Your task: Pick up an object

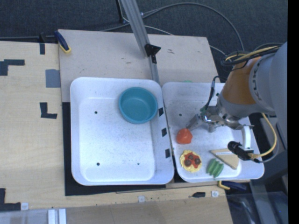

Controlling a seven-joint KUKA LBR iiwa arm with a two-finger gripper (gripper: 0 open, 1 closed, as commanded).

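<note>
Two shallow white plastic bins sit side by side on a bench, the left bin (88, 139) holding a round teal bowl (138, 105) near its far right corner. In the right bin (180, 97), a small red-orange rounded toy (184, 136) lies just right of the dividing wall, with a yellow round toy topped with dark red spots (190, 160) just below it, then a green pod-shaped toy (215, 167) and a tan wedge-shaped toy (227, 158) farther right of that. The grey arm's gripper (195, 122) hangs just above and right of the red-orange toy, its fingers close together and holding nothing.
</note>
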